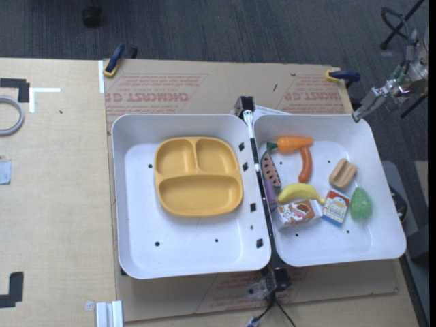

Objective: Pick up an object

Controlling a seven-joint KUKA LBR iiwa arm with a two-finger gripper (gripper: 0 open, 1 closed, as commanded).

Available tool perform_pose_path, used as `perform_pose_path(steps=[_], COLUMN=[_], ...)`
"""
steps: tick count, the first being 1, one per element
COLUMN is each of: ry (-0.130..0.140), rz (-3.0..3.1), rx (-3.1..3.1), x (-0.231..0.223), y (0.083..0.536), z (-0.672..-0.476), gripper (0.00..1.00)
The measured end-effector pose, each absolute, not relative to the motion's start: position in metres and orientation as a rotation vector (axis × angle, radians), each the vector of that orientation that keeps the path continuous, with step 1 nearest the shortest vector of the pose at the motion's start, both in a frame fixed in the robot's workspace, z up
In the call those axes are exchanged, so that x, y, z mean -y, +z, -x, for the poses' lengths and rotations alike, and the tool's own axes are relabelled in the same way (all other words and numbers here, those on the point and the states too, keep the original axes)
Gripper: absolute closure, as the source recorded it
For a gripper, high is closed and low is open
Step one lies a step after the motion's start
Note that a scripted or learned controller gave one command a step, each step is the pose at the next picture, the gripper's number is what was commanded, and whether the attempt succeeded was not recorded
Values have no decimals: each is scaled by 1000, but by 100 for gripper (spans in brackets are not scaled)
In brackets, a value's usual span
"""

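At the left of the frame the bench (54, 203) is mostly bare wood. Moving right, the left bin (129, 251) carries a yellow divided plate (199, 176), lying flat near its upper middle, probably as a place to set picked things down. The right bin (381, 244) holds the candidates, bunched together toward its upper left and centre: a watermelon slice (271, 172) against the dividing wall, a carrot (294, 142) at the top, a sausage (306, 164) below it, a banana (298, 193) over a small carton (298, 212), a second small box (335, 207), a hot dog bun (343, 174) and a green piece (360, 204) further right. The gripper (364, 107) hangs at the upper right, outside the bin's corner and well apart from every item; whether its claw is wide or narrow cannot be told. Nothing is picked yet; the bun, lying alone, looks easiest to approach.
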State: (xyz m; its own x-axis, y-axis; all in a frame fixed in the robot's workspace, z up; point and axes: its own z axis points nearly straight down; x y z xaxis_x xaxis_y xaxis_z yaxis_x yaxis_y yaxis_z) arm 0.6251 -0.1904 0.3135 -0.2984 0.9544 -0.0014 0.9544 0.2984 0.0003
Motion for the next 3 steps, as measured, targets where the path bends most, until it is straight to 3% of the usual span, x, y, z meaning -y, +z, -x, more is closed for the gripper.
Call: perform_pose_path(steps=[1,2,3], ry=[-1,-1,1], rz=[-1956,-1882,-1882], rx=[-2458,-2515,-2512], x=[156,115,115], y=[205,117,127], z=[-659,-646,-647], gripper=[0,0,100])
